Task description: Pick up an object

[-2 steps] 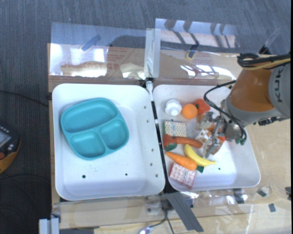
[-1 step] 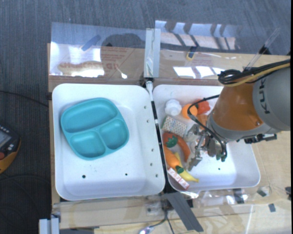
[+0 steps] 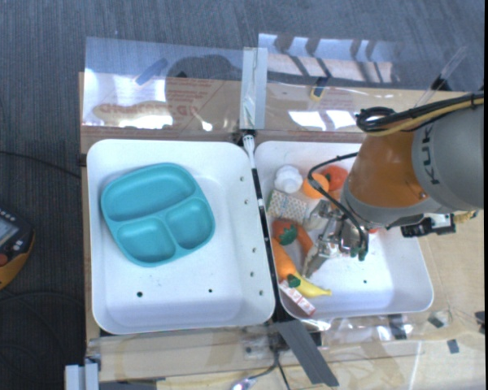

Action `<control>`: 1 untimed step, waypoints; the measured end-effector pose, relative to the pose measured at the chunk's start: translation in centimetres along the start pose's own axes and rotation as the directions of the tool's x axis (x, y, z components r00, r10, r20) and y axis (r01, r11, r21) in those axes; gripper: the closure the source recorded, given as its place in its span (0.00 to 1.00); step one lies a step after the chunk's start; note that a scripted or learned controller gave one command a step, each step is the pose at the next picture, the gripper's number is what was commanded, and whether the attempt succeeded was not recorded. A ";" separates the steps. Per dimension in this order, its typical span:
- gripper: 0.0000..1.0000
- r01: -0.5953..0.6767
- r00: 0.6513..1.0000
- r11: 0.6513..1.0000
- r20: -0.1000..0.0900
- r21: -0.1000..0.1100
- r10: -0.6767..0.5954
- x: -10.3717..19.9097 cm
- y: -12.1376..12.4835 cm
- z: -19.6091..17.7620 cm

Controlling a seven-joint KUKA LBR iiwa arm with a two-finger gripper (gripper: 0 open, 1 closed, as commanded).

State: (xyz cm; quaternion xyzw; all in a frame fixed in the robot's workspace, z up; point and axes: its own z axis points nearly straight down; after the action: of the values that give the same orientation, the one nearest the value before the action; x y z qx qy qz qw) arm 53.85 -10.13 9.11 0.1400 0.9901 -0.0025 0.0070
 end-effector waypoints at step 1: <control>0.00 -0.218 0.976 0.976 -0.005 -0.002 0.218 -0.4 0.8 0.1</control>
State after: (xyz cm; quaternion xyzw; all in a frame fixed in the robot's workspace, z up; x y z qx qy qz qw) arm 54.48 -9.49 9.03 0.2479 0.9688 0.0001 0.0050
